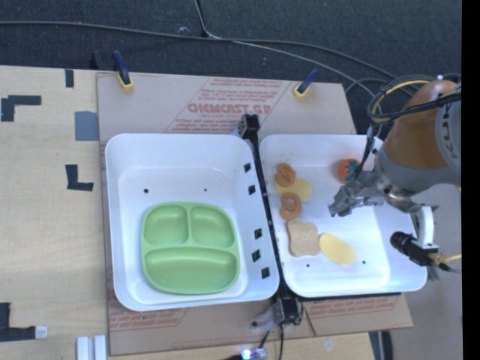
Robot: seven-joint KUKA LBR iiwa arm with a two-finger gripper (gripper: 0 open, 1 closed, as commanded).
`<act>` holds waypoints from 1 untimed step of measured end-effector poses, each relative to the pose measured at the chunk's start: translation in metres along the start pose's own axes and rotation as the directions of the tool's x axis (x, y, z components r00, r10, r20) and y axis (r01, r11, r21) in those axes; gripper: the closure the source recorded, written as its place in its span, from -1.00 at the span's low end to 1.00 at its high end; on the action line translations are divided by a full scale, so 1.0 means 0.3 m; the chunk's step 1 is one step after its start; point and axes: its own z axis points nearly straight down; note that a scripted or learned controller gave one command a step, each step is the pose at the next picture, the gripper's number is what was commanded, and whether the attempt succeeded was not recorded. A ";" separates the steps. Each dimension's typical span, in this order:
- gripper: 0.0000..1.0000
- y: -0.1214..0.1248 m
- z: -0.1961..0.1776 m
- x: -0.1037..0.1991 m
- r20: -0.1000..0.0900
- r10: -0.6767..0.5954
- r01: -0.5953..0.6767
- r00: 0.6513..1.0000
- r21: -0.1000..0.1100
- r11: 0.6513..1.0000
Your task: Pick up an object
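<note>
On the desk (45,201) the left bin (124,163) carries a green divided plate (190,247), well apart from the arm. The right bin (375,276) holds the loose pieces. Along its left side lie two round brown slices, the upper brown slice (285,175) and the lower brown slice (291,205), with a pale yellow piece (301,188) between them. Below these lies a slice of toast (303,238) and just beside it, at 3 o'clock, a yellow oval piece (337,248).

The pincer (342,203) hangs over the bin's middle. I cannot tell how its tips stand, and nothing shows between them. From the pincer, the lower brown slice lies at 9 o'clock, the yellow oval piece near at 6 o'clock, its long axis running 10 to 4, and a red-orange piece (344,169) at 12 o'clock, partly hidden by the wrist. In my judgement the yellow oval piece is the handiest target: a short drop toward 6 o'clock.
</note>
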 end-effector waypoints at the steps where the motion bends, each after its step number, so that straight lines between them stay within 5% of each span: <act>1: 1.00 -0.011 -0.208 0.002 0.000 -0.001 0.001 1.000 -0.001 1.000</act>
